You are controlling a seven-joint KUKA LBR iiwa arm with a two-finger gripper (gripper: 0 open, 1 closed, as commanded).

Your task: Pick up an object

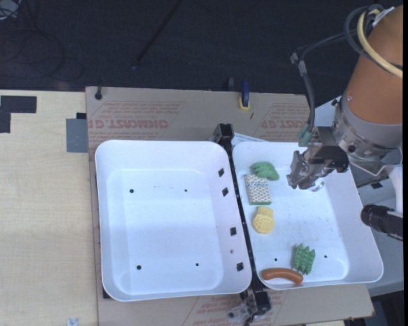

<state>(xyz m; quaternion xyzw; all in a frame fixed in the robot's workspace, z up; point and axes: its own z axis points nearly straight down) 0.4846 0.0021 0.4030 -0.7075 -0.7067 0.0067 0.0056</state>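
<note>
A: Gripper [304,175] hangs over the right bin [340,250]; I cannot tell its finger state. I judge this the approach step.

B: Nearest candidate, I think: a soft-looking green lump [264,170], just to its left. Next comes descent onto it. Alternatives: checkered block [258,190], knobbly yellow corn [263,219], smooth sausage [281,275].
</note>
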